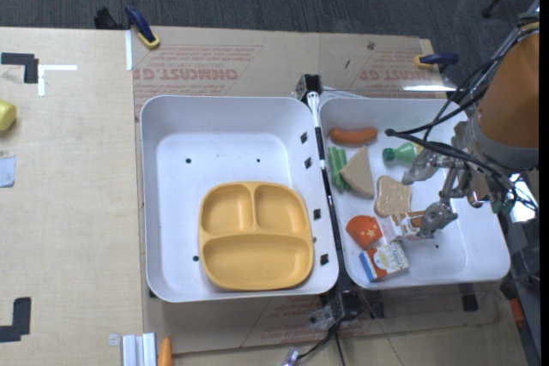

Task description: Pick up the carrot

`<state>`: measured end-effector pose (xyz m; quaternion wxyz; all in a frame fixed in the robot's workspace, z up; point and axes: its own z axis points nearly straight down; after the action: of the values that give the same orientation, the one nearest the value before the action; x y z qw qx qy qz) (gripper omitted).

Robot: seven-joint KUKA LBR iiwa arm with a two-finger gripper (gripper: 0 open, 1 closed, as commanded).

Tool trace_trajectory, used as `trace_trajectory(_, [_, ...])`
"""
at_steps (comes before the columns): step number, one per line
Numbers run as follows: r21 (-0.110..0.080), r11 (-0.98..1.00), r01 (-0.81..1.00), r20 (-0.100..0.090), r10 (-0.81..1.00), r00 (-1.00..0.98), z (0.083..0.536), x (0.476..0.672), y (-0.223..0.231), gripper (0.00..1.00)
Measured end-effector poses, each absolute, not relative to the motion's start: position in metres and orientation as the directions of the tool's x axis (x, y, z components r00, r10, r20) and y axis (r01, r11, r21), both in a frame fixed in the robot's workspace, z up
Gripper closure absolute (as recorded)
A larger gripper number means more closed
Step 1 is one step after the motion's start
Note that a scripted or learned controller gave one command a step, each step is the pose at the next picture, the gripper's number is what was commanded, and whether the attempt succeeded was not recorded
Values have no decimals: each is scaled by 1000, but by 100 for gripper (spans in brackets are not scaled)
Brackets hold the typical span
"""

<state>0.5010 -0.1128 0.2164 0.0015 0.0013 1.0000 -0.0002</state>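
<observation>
Carrot [353,135] lies at the far edge of the right bin [480,266], apart from the end effector [433,219], which sits low over the toast [393,198]; can't tell its opening. Risk: it closes on toast or carton [383,260] instead.

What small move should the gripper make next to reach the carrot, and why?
Probably a shift toward the far wall of the right bin. The gripper hangs low near the toast slice, while the carrot lies apart by the far wall, beyond the sandwich wedge.
</observation>
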Motion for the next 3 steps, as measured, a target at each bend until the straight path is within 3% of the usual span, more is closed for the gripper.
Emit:
trace_trajectory(1, [0, 1000, 23, -7, 23, -1000, 247, 498, -36, 0])
trace_trajectory(2, [1, 996, 92, -4, 92, -996, 198, 480, 19, 0])
trace_trajectory(3, [0, 969, 245, -2, 245, -969, 191, 479, 88, 0])
